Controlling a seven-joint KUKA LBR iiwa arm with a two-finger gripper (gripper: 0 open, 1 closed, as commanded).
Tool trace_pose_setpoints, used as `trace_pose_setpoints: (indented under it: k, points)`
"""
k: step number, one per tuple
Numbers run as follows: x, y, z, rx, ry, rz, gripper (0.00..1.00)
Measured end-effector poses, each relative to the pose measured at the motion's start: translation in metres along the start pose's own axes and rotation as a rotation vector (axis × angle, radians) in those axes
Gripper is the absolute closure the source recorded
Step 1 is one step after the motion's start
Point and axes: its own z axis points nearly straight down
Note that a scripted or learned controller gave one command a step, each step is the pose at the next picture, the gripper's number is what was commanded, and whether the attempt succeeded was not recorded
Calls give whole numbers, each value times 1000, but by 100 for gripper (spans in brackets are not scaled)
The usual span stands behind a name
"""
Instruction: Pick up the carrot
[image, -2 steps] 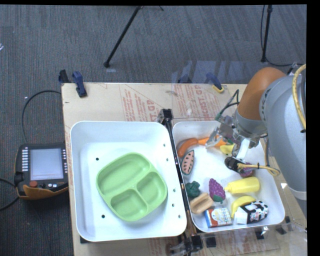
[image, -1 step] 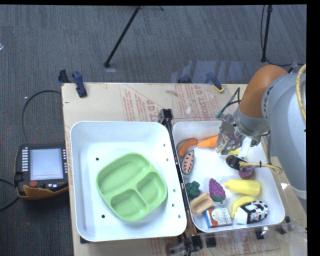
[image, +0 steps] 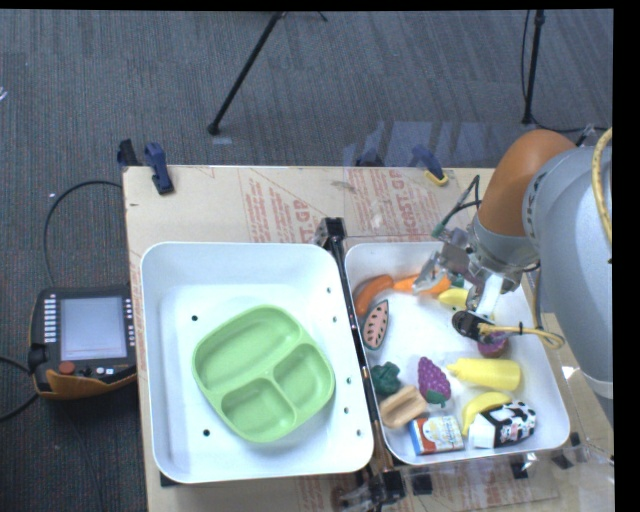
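Observation:
The carrot (image: 372, 290) is an orange piece lying at the upper left of the right bin (image: 556, 400), close to the divider between the bins. A thinner orange part (image: 412, 284) runs from it to the right, towards the gripper. My gripper (image: 441, 272) hangs low over the top middle of that bin, just right of the carrot and at its thin end. The grey wrist with its orange band (image: 525, 175) rises behind it and hides the bin's upper right corner.
Around the carrot in the right bin lie a watermelon slice (image: 376, 323), a green vegetable (image: 385, 377), purple grapes (image: 432, 378), a yellow piece (image: 487, 374), a banana (image: 483, 408), a bun (image: 402, 405) and two cartons (image: 502, 424). The left bin (image: 170, 300) holds a green divided plate (image: 263, 373).

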Motion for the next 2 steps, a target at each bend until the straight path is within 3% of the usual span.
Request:
trace_pose_setpoints:
  k: [1, 2]
  points:
    - [0, 0, -10, 2, 0, -2, 100]
    - [0, 0, -10, 3, 0, -3, 0]
